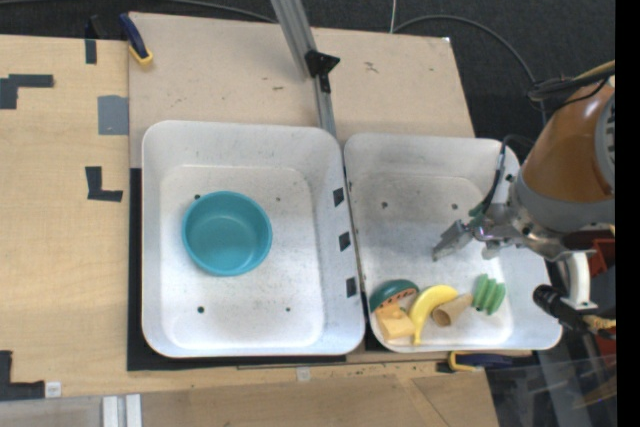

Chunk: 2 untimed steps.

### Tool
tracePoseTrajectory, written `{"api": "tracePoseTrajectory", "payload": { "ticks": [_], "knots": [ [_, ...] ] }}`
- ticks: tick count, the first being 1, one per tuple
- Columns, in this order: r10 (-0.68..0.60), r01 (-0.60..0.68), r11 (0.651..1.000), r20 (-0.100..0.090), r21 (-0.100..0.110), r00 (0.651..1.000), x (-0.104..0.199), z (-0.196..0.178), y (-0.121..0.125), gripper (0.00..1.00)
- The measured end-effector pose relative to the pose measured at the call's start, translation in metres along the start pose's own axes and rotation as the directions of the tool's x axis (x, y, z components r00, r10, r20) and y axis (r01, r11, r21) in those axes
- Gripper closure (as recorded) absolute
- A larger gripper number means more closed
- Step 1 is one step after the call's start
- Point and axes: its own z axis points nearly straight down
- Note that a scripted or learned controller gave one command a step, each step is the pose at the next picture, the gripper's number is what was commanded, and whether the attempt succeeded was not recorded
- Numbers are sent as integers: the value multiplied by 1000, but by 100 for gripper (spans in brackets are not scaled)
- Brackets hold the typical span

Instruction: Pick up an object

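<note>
- I am taking the right bin (pixel 400 160) as my landmark, since everything I could be picking is lying in it.
- Nearest the camera, in that bin's front corner, a small cluster is sitting: a yellow banana (pixel 432 302) curving across the middle, a tan wedge (pixel 397 323) touching it on the side toward the divider, a green-and-red round piece (pixel 393 293) just behind the wedge, a small cone-like piece (pixel 451 312) beside the banana, and a green ribbed piece (pixel 489 295) toward the bin's outer wall.
- A little farther back in the same bin, my gripper (pixel 462 235) is hanging over bare floor, just behind the cluster and touching none of it.
- My fingers look spread apart, one reaching toward the divider, and nothing is showing between them.
- So I am judging the task as barely begun: I am positioned near the objects, but no grasp is made and no lift is under way.
- What is left is settling on one piece, coming down around it, closing, and raising it.
- Beyond the divider, in the left bin (pixel 160 215), a teal bowl (pixel 227 233) is resting well apart from me.
</note>
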Motion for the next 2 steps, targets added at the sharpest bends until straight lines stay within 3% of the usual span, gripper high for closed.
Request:
{"api": "tracePoseTrajectory", "payload": {
  "ticks": [1, 2],
  "knots": [
    [0, 0, 1000, -1, 1, 1000, 1, 54, -2, 0],
    [-1, 1, 1000, 0, -2, 1000, 1, 41, -1, 100]
  ]
}}
